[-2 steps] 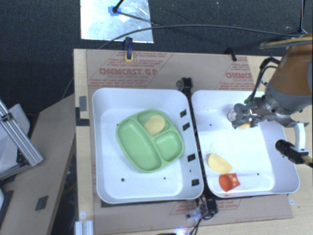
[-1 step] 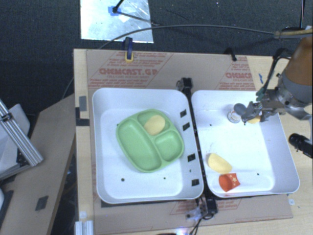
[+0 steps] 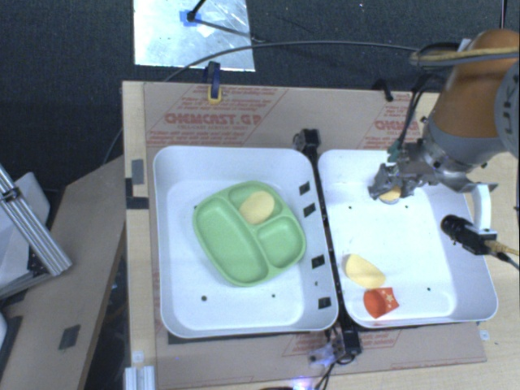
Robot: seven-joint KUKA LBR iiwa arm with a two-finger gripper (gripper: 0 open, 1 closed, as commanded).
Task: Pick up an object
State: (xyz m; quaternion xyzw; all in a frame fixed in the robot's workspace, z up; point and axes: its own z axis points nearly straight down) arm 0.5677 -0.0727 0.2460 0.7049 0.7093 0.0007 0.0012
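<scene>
My gripper is low over the far part of the right bin, near its back left. A small yellow object peeks out right beneath the gripper's tip and is mostly hidden by it. I cannot see whether it is held or only lies under the gripper. Toward the bin's front left lies a yellow rounded piece, with a red piece just in front of it. Both sit well apart from the gripper.
The left bin holds a green divided plate with a yellow lump in its far compartment. A black clip-like part juts over the right bin's right side. The arm's grey and orange body hangs over the right bin's far corner.
</scene>
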